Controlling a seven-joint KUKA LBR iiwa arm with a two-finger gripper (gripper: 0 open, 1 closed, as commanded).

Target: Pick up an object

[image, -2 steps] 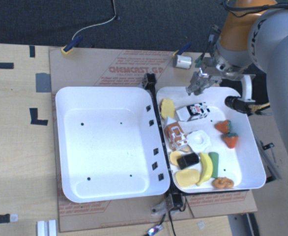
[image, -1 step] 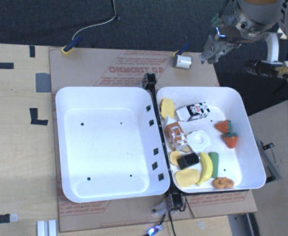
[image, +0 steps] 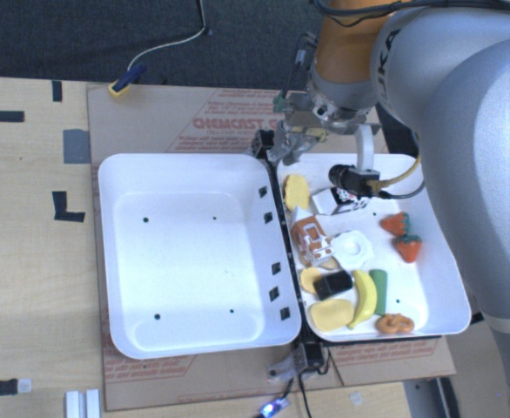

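Observation:
The right bin (image: 442,307) holds a heap of toy food. A yellow piece (image: 297,192) lies at its far left, and a brown waffle-like piece (image: 312,238) sits beside a white fried egg (image: 353,249). Two strawberries (image: 396,225) (image: 409,248) lie toward the right. Near the front are a black block (image: 333,284), a banana (image: 365,296), a green cucumber (image: 379,287), a flat yellow piece (image: 329,315) and an orange pretzel (image: 394,324). My gripper (image: 286,149) hangs over the bin's far left corner, just above the yellow piece.
The left bin (image: 116,233) stands beside the right one, and both rest on a cardboard sheet (image: 220,124). The grey arm (image: 464,111) covers the right side of the scene. A cable with a blue-yellow plug (image: 126,80) lies behind the bins.

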